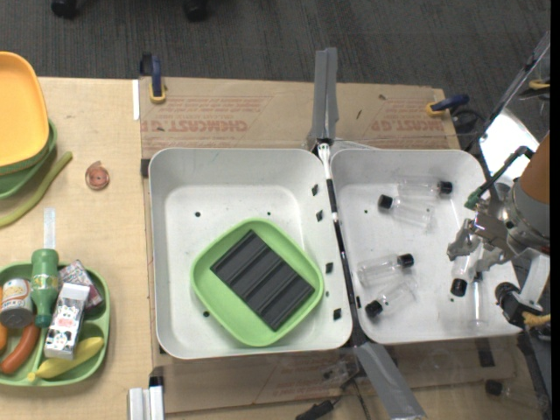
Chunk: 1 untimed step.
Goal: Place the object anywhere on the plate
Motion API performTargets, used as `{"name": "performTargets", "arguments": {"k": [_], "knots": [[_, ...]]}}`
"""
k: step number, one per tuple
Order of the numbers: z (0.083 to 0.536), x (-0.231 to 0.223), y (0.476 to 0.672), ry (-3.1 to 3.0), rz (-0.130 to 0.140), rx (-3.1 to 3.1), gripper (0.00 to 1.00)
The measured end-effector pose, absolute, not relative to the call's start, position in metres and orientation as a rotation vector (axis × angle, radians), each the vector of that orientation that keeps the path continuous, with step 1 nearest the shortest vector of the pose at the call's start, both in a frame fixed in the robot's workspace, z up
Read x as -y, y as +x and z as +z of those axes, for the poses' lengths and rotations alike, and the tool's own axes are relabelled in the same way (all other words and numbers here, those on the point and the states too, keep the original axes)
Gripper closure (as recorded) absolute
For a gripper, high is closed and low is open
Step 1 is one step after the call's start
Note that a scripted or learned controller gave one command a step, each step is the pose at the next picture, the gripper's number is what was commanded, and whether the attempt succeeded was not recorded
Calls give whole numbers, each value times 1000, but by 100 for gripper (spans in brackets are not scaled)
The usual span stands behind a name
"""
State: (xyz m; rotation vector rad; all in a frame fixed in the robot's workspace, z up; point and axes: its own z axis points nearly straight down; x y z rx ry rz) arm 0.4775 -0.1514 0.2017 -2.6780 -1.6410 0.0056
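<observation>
Over the right bin (350,234), the claw (468,250) hung low by a small clear bottle (466,274); I could not tell its grip. Three more bottles (389,270) lay nearby. Left, the green plate (203,280) waited.

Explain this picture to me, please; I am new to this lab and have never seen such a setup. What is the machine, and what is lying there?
A single camera looks down at a slant on a bench with two shallow white bins, the left bin and the right bin. The machine entering from the right is a robot arm; its grasping tool hangs over the right bin. Whether it grips anything is unclear. In the left bin lies a green plate carrying a dark ribbed insert. The right bin holds several clear vials with black caps, such as one near the top. Further left on the bench lies a tray of toy food.
</observation>
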Motion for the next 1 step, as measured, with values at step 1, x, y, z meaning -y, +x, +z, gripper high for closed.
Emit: {"name": "performTargets", "arguments": {"k": [1], "knots": [[202, 151, 478, -2678, 5, 1641, 0]]}}
